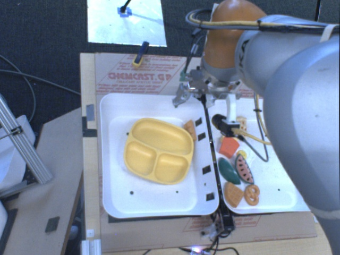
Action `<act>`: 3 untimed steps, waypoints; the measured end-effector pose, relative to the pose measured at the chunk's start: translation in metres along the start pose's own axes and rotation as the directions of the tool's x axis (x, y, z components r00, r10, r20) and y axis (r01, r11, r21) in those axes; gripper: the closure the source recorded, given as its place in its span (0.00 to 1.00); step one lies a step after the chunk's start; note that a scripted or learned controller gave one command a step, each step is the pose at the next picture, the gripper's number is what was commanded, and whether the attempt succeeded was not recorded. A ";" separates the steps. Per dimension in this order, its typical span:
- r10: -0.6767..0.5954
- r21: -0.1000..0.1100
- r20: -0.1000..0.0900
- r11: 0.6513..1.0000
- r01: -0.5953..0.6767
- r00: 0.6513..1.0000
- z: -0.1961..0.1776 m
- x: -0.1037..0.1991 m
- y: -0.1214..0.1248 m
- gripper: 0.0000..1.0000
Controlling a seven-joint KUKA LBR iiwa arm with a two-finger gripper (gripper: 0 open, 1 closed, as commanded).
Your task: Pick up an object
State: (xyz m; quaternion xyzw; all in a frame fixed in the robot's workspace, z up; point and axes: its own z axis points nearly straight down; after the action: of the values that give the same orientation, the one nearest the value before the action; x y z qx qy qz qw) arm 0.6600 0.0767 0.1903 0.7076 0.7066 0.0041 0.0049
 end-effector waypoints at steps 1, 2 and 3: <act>-0.008 0.015 -0.002 1.000 0.008 1.000 -0.008 0.045 -0.057 0.00; -0.008 0.013 -0.002 1.000 0.008 1.000 0.052 0.084 -0.026 0.00; 0.003 0.004 0.001 1.000 -0.003 1.000 -0.009 0.005 0.011 0.00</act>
State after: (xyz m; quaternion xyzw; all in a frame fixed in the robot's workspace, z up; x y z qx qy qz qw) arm 0.6712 0.0819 0.1993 0.7085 0.7057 0.0023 0.0037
